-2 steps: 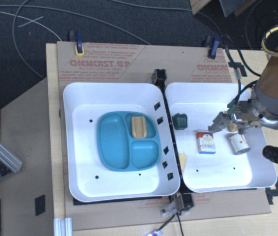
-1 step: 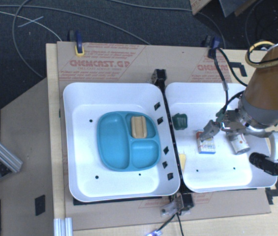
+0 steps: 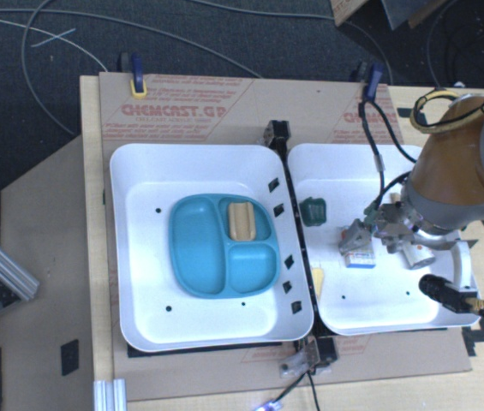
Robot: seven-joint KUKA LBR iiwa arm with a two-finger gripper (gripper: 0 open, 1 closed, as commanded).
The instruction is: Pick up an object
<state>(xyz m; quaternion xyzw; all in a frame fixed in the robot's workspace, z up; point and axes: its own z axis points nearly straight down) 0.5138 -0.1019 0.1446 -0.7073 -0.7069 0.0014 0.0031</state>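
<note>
My gripper (image 3: 357,240) is low over the middle of the right bin (image 3: 396,315), reaching in from the right. A small white and blue object (image 3: 361,259) lies right at its tip, touching or just under it; I cannot tell if it is gripped. A small dark green object (image 3: 313,211) rests near the bin's left wall, left of the gripper. A thin yellow piece (image 3: 317,282) lies along that same wall, lower down.
The left bin (image 3: 139,229) holds a blue divided plate (image 3: 197,255) with a tan block (image 3: 241,221) in its upper right compartment. A black divider with clips (image 3: 286,229) runs between the bins. Cables (image 3: 377,144) trail over the right bin's back edge.
</note>
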